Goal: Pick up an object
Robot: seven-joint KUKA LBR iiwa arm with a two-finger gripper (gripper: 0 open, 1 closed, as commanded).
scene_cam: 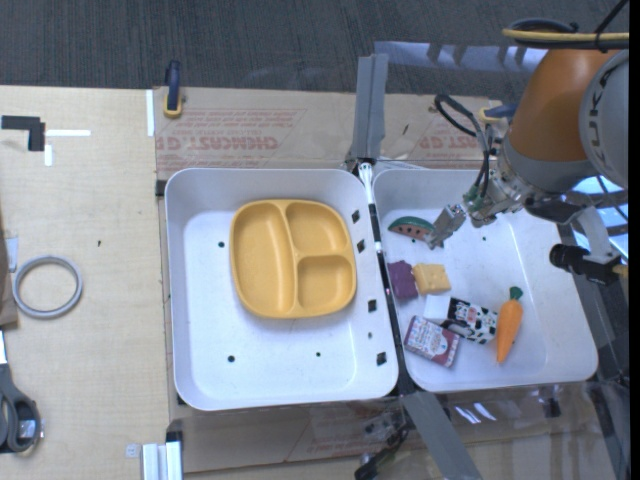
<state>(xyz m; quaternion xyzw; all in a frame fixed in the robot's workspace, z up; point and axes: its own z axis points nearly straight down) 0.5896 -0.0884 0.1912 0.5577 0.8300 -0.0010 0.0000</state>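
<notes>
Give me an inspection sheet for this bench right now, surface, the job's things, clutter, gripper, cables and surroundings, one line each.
Surface: two shallow white bins side by side, left bin and right bin, on a wooden bench.
Job's things: in the right bin, a watermelon slice, purple piece, tan block, cow-patterned item, pink carton and carrot.
Clutter: a yellow divided plate in the left bin; a grey ring on the bench.
Gripper: the gripper hangs low over the right bin beside the watermelon slice; holding nothing that I can see.
Cables: black cables loop near the wrist.
Surroundings: cardboard sheet behind the bins, dark floor beyond.
</notes>
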